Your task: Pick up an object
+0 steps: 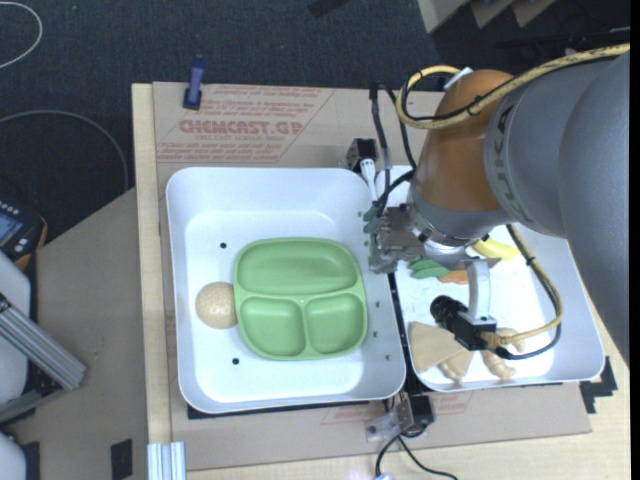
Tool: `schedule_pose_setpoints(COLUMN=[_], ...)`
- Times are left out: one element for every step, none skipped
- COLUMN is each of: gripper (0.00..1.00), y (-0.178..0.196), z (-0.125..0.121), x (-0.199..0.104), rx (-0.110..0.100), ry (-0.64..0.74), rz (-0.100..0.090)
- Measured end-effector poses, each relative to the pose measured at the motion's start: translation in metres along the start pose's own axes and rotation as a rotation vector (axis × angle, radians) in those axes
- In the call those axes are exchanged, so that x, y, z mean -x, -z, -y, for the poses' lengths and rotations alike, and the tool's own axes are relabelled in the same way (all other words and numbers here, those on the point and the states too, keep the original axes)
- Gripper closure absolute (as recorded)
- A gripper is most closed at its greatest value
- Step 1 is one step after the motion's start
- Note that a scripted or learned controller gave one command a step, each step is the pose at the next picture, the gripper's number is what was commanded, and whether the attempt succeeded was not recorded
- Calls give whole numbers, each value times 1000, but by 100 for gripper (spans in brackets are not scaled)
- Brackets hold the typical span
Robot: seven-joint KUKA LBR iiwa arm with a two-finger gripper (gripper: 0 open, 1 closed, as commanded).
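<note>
My gripper [393, 246] hangs below the orange wrist band [455, 158], over the near-left part of the right bin [575, 353], close to the wall shared with the left bin. Right under and beside it lie a small green piece [430, 266] and an orange piece [455, 277]. A yellow object [500, 249] peeks out past the wrist. Toward the front of that bin sit a tan wedge [432, 346] and a small tan figure [497, 366]. The arm hides much of this bin.
The left bin [190, 218] holds a green divided plate [298, 296] with a beige ball [215, 305] against its left side. A black cylinder with a cable [455, 320] hangs off the arm above the tan wedge. Brown cardboard [240, 118] lies behind the bins.
</note>
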State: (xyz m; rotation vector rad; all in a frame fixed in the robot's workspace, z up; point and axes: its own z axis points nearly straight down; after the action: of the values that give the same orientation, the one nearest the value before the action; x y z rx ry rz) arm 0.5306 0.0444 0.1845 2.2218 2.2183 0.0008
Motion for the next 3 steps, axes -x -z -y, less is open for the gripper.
schedule_pose_setpoints(gripper=[100,100,100], y=[53,258,150], z=[53,49,50], x=[-48,-6,43], rx=[0,20,-12], ry=[7,1,-5], rz=[-3,-4,1])
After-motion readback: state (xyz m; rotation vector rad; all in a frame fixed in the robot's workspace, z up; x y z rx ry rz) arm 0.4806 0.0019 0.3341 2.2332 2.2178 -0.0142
